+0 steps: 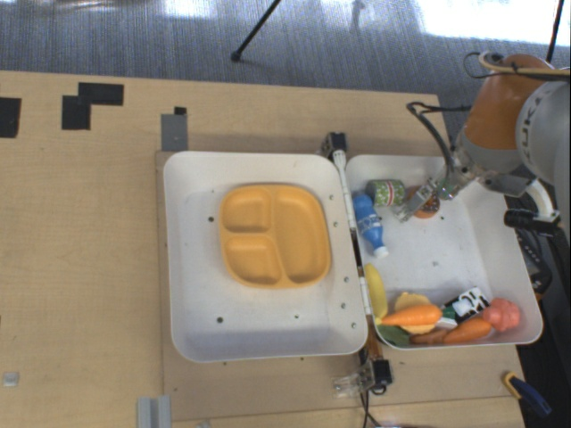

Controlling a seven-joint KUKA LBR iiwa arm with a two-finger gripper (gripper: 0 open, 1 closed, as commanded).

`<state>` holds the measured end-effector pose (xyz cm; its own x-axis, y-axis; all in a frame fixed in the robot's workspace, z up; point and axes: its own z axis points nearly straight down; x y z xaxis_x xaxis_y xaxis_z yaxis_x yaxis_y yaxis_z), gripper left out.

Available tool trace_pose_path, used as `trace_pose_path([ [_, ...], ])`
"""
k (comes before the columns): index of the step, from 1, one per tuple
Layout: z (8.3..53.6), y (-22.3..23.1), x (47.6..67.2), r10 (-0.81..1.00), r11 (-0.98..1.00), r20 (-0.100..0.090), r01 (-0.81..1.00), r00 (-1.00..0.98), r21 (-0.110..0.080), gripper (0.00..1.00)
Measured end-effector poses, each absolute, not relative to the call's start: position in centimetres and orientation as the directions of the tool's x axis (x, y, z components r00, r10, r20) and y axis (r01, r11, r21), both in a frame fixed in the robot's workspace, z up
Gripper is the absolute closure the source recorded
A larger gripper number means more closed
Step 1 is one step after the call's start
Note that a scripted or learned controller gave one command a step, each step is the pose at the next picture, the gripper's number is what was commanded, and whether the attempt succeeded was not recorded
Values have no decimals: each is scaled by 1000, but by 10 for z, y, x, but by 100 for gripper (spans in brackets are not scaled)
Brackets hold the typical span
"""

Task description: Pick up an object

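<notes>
At the far end of the right bin (pixel 500 239), the end effector (pixel 419 203) hangs low with fingers narrowly parted, holding nothing. The green can (pixel 385 192) lies just to its left, long axis running left-right.

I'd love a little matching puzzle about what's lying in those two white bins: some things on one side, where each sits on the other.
Things:
1. yellow divided plate
2. blue bottle
3. green can
4. carrot

Places:
A. right bin, far end
B. left bin, middle
C. right bin, near end, among the toy food
D. right bin, along its left wall

Pairs: 1-B, 2-D, 3-A, 4-C
</notes>
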<state>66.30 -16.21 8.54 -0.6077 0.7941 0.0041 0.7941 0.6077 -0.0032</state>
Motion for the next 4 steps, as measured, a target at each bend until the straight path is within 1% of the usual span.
trace_pose_path([
  [1,85,-101,660,920,391,-5,920,-391,-14,0],
  [2,97,-103,660,919,394,-6,919,-394,-17,100],
  [3,185,-43,599,1000,27,0,1000,-27,4,100],
  [4,185,-43,598,1000,27,0,1000,-27,3,0],
])
